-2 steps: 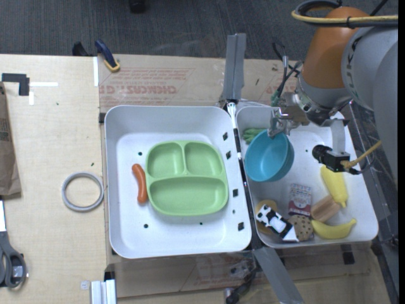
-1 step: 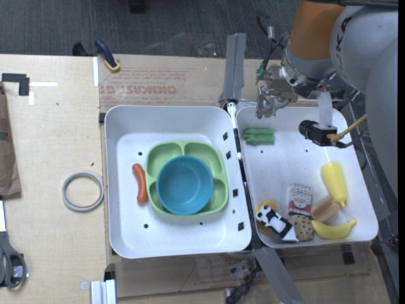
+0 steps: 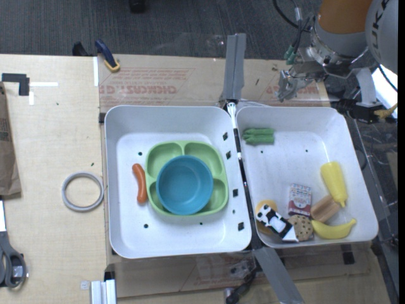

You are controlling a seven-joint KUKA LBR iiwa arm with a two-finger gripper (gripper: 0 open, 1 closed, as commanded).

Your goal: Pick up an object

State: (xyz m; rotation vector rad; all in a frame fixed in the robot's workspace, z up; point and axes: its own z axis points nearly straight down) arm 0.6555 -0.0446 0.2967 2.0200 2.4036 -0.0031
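End effector (image 3: 286, 88) above right bin's (image 3: 354, 145) far rim, grip state unclear, nothing visibly held; right bin: two yellow items, one green piece (image 3: 259, 136); left bin: one blue bowl (image 3: 185, 184).

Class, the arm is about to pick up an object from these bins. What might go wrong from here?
1. The banana, cookie and carton crowd one corner, so the gripper might catch two things or knock its neighbours.
2. The sausage lies close against the green plate, leaving little room beside it.
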